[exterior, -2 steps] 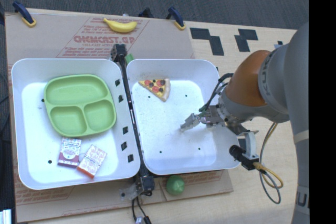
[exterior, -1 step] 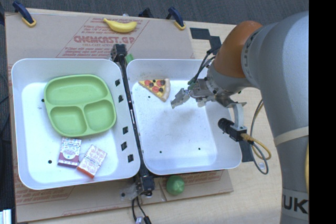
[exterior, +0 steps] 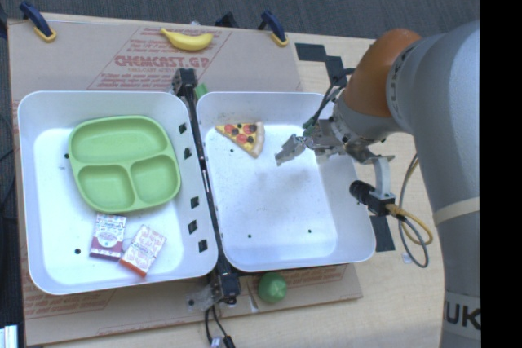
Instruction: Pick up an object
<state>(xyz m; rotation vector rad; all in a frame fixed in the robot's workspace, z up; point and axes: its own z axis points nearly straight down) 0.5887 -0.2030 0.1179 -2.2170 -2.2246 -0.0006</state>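
Two white bins sit side by side on my bench, seen from above. Left bin (exterior: pixel 33 175): a green plate (exterior: pixel 122 160) with three compartments, and below it two small packets (exterior: pixel 126 243) lying flat, their print too small to read. Behind the bins, cardboard (exterior: pixel 245 53) carries red lettering that reads roughly "CHEMCAST GP", with a toy banana (exterior: pixel 188 37) resting on it and blue clamps (exterior: pixel 38 20) at its edge. A green ball (exterior: pixel 272 287) lies on the bench just in front of the right bin.

Right bin (exterior: pixel 351 236): one toy pizza slice (exterior: pixel 242 135) lies near the back left corner, point toward the front. That is the nearest thing to pick. My pincer (exterior: pixel 291 149) hangs over the bin's middle, just right of the slice and apart from it; I judge it released, with nothing between its fingers.

To do this step well, I would shift left until I am centred over the slice, turn so the fingers close across its narrow width, then drop straight down. It is flat, so I must go low, almost to the floor of the bin.

My arm (exterior: pixel 432 94) fills the right side; white letters "UK" show low on it.
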